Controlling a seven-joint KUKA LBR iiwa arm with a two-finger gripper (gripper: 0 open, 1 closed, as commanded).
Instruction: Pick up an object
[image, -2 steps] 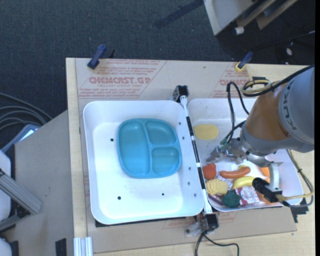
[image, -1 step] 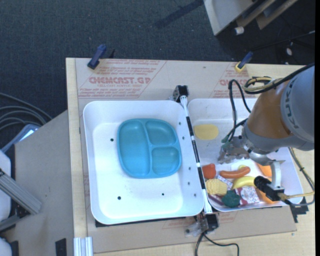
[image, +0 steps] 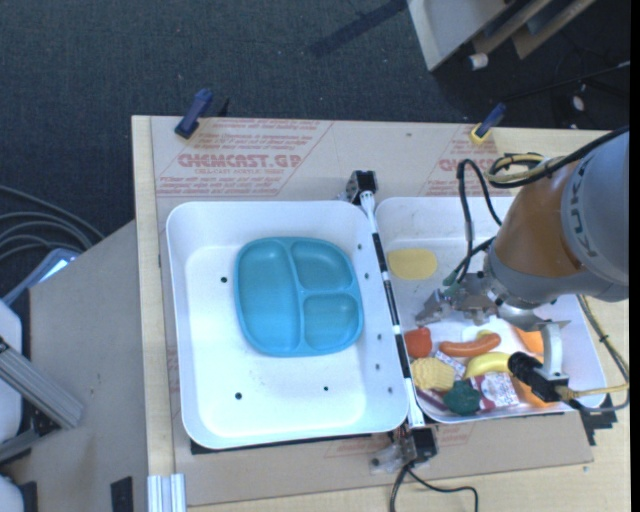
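My gripper (image: 452, 302) hangs low over the middle of the right bin (image: 440, 215), with the grey and orange arm coming in from the right. Just below it lie toy foods: a red piece (image: 420, 341), an orange sausage (image: 468, 347), a yellow banana (image: 486, 365), a yellow corn piece (image: 433, 374) and a dark green piece (image: 462, 398). A flat yellow disc (image: 412, 263) lies apart, up and to the left of the gripper. Nothing is visibly held.
The left bin (image: 195, 330) holds a blue divided plate (image: 298, 295). An orange piece (image: 531, 340) lies at the right of the food pile, partly under the arm. The divider wall (image: 380, 290) between the bins runs just left of the gripper.
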